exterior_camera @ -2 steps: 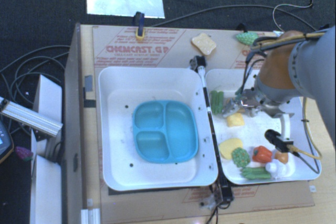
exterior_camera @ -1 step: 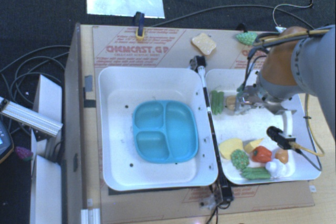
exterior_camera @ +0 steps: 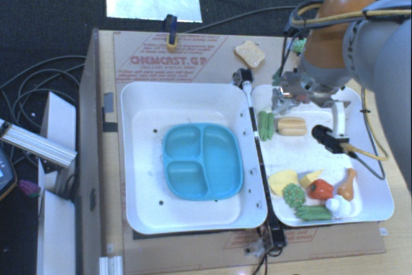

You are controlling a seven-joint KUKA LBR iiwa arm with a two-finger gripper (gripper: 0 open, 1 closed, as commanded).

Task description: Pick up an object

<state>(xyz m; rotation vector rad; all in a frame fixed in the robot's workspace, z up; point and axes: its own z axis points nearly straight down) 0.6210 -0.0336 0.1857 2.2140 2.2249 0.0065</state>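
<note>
- Two shallow white bins sit side by side on the bench (exterior_camera: 161,58) in the camera view: the left bin (exterior_camera: 138,138) and the right bin (exterior_camera: 380,196), meeting at a black divider (exterior_camera: 254,138)
- Left bin: a blue sectioned tray (exterior_camera: 203,161) lies near its middle, with three compartments
- Right bin: toy foods lie scattered in it
- Near the divider a green pea pod (exterior_camera: 265,125) lies lengthwise, and just beside it, to its right, a tan bread roll (exterior_camera: 291,127)
- Along the near side lie a yellow piece (exterior_camera: 282,181), a yellow wedge (exterior_camera: 313,177), a green broccoli (exterior_camera: 294,195), a red pepper (exterior_camera: 321,189), a green bean pod (exterior_camera: 314,212), a white item (exterior_camera: 340,206) and an orange drumstick (exterior_camera: 347,185), all close together
- Outside the bins, on the bench behind the right bin, rests a slice of bread (exterior_camera: 250,53)
- The grey arm with its orange band (exterior_camera: 341,16) reaches in from the right, over the far part of the right bin
- The gripper (exterior_camera: 288,98) hangs low above the roll and the pea pod, at the bin's far left corner
- Whether the claw is apart or together I cannot tell; the metal parts blur together there, and nothing is seen held in it
- A black attachment (exterior_camera: 328,138) with a yellow cable sits over the middle of the right bin
</note>
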